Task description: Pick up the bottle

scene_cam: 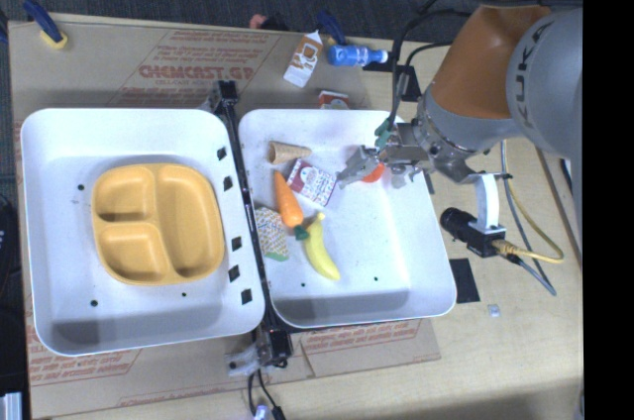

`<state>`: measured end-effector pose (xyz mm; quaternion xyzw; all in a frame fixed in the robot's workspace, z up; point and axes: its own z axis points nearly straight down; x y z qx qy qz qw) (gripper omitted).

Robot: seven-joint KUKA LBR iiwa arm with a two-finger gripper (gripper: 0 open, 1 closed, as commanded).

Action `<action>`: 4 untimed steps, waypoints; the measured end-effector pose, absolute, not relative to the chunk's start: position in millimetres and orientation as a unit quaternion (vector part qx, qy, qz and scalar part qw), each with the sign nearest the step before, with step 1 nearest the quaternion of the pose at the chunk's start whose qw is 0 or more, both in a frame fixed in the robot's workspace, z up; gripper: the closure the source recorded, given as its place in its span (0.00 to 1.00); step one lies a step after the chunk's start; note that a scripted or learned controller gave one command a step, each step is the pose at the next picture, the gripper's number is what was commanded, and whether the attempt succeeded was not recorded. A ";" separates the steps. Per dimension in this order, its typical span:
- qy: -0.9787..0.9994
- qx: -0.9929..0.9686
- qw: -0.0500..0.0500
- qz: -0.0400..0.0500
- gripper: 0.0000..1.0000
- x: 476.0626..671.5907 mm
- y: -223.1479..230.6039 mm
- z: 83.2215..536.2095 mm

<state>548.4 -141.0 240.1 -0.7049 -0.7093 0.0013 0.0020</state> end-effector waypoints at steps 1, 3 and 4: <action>-0.711 -0.703 0.003 0.002 1.00 548.7 -140.6 250.4; -0.700 -0.714 0.002 0.001 1.00 476.0 -159.1 201.3; -0.789 -0.615 0.003 0.001 1.00 476.4 -169.6 193.3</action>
